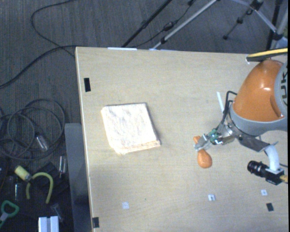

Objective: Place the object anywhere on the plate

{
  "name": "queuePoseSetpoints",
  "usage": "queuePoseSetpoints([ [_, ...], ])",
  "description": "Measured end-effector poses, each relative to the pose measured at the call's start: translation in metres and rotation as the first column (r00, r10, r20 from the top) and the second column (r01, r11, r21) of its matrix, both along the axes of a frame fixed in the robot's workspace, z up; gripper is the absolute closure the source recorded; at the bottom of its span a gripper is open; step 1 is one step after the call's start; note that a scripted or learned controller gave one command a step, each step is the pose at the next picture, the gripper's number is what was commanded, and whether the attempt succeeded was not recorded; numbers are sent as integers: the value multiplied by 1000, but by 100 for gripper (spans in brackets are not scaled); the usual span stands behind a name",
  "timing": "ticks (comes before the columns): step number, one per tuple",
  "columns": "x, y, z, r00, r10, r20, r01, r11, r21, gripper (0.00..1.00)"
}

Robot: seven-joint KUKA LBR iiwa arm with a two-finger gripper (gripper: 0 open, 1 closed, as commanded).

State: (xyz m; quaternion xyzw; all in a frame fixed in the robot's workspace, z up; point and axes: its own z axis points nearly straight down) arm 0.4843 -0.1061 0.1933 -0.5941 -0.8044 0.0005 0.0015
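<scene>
arm [261,98] high at right, over bench [183,71] | gripper [208,140] low, grip state unclear | object [204,159] orange, on bench just below gripper | plate [129,127] white, well left | advice: confirm firm hold, lift clear, carry left, release over plate centre

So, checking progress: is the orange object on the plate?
No. The orange object lies on the bench, apart from the white plate.

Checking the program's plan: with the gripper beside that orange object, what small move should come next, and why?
Probably settle the gripper down over the orange object before any carry. The object lies on the bench, just below the gripper in the view, not seen between its fingers. The white plate sits well off to the left, so a grasp comes first.
</scene>
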Motion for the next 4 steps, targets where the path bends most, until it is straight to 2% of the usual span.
queuePoseSetpoints([
  [1,20,74,96,993,118,1,-118,993,-2,100],
  [2,61,154,92,969,247,0,-247,969,-2,100],
  [3,82,248,70,952,305,-1,-305,952,-2,100],
  [4,113,149,75,979,206,-1,-206,979,-4,100],
])
